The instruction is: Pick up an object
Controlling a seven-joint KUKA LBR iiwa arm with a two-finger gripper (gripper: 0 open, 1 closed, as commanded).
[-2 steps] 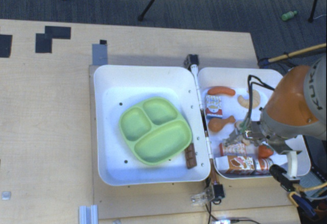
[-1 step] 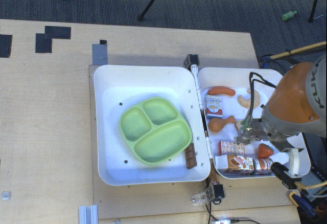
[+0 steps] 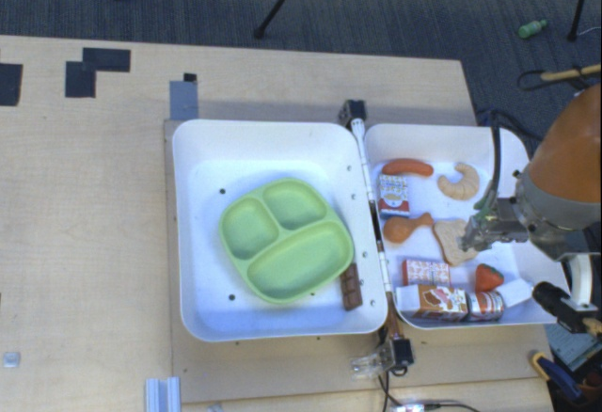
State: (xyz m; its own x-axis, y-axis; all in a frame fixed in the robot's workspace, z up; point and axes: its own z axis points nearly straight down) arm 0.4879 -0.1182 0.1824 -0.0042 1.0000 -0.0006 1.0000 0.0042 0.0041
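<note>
- Over the right white bin's (image 3: 508, 139) right edge, the two-finger gripper (image 3: 475, 233) hovered above a tan bread slice (image 3: 453, 241); jaw state could not be told.
- A green divided plate (image 3: 287, 238) lay mid left bin (image 3: 198, 213).

Gripper (image 3: 473, 233) low; wrist bent downward

Tan bread slice (image 3: 455, 242) lying flat mid right bin, beside brown drumstick (image 3: 406, 229), under the gripper (image 3: 477, 233)
</note>
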